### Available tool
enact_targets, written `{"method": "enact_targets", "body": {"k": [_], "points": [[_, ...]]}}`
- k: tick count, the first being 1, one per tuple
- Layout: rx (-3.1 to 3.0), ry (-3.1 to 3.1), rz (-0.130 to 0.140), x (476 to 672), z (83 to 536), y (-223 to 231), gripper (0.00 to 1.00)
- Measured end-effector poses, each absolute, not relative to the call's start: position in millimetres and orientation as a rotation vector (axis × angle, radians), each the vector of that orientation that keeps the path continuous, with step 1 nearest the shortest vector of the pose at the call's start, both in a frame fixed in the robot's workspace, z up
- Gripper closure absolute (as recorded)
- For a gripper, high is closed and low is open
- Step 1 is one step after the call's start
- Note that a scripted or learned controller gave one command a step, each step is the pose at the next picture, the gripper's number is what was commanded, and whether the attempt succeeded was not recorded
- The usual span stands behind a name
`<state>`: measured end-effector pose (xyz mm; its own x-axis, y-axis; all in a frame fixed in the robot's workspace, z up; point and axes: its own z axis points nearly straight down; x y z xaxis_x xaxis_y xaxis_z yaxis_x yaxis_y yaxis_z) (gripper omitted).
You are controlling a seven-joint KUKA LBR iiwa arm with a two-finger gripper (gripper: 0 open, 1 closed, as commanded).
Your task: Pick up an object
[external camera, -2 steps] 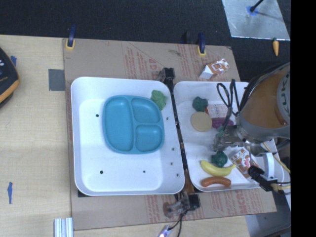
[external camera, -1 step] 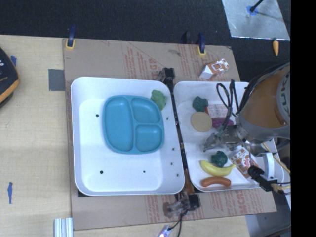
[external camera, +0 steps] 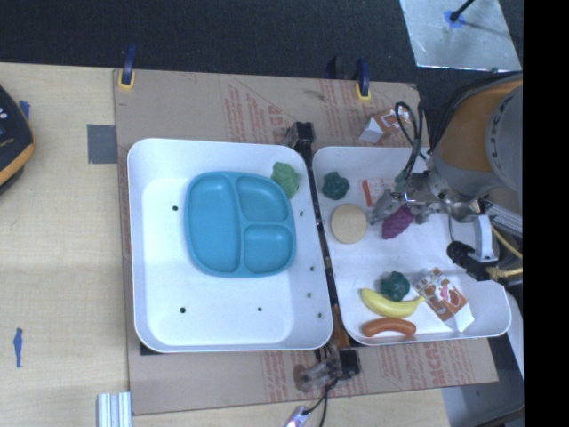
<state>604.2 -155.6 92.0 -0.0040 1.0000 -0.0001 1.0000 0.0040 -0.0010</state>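
In the right bin point(external camera: 498, 323), my gripper point(external camera: 397, 206) hangs low over the upper middle, right above a purple toy point(external camera: 396, 225) that it touches or nearly touches. A beige round piece point(external camera: 348, 223) lies just left of it, and a dark green toy point(external camera: 335, 185) sits further up left. Toward the front lie a yellow banana point(external camera: 389, 304), a dark green lump point(external camera: 394, 284), a sausage point(external camera: 388, 328) and a red-and-white packet point(external camera: 442, 294).
The left bin point(external camera: 156, 318) holds a blue divided plate point(external camera: 240, 223) and a light green leafy toy point(external camera: 286, 177) at its far right corner. A small packet point(external camera: 368, 190) lies by the gripper. The arm point(external camera: 471, 145) covers the right bin's far right corner.
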Motion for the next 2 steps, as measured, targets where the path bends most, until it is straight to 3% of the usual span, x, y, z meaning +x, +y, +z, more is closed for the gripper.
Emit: {"method": "enact_targets", "body": {"k": [1,2], "points": [[-2.211,-2.230,0.003,604.4,102,-156,1.00],[-2.215,-2.226,0.000,618.7,193,-86,1.00]]}}
